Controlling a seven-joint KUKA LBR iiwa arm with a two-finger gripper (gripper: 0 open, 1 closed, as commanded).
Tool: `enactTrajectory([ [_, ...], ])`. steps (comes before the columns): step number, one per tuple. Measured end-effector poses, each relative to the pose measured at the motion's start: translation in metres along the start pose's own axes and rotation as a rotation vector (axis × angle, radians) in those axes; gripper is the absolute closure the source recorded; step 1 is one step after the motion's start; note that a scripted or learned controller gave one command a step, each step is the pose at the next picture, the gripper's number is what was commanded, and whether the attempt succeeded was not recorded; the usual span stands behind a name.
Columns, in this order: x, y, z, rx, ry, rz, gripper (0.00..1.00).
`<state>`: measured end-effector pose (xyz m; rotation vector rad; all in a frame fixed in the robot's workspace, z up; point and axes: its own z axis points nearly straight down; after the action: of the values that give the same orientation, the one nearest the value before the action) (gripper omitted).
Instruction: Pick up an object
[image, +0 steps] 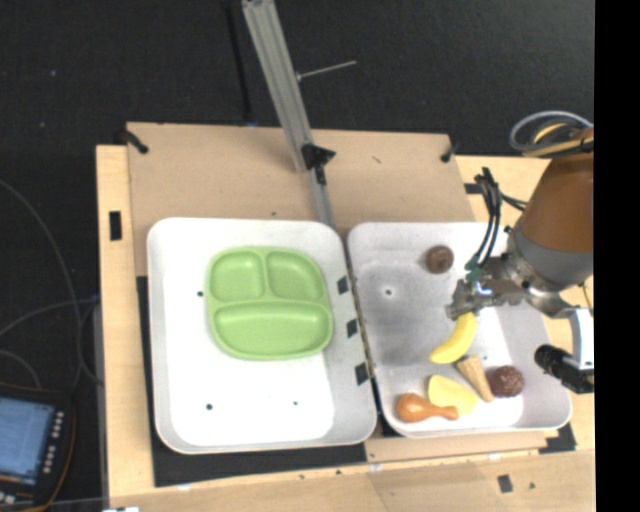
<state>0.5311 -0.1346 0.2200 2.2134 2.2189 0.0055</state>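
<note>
Toys lie in the right bin (400, 270), and any one of them could be the thing to pick up. They sit mostly in the near part of that bin.

Biggest of all is the table (230, 170), a light brown board with two white bins side by side on it. The left bin (180, 330) has a green plate (269, 303) in it. The plate has three parts, two small ones at the back and one long one at the front.

The robot arm (560, 225) comes in from the right, grey with an orange band, and it hangs over the right bin. A grey metal pole (285, 90) slants down from the top and ends near the spot where the two bins meet.

The end effector (470, 298) is low over the right bin, just above the top end of the yellow banana (455, 340). I cannot tell from this view if its fingers are open or closed, or if it has hold of anything.

Near the front wall of the right bin lie a yellow wedge (450, 392), an orange drumstick (422, 407), a tan cone (476, 378) and a dark brown ball (507, 380). The cone is between the wedge and the ball. Another brown ball (438, 259) sits alone at the back of that bin, well apart from the rest.
</note>
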Motion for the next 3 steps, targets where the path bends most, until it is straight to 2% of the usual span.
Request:
enactTrajectory([
  [1,-0.002,0.002,-0.054,0.000,0.000,-0.001,1.00],
  [2,0.049,0.010,-0.054,0.005,0.003,-0.004,1.00],
  [3,0.091,0.032,-0.038,0.007,0.002,-0.003,1.00],
])
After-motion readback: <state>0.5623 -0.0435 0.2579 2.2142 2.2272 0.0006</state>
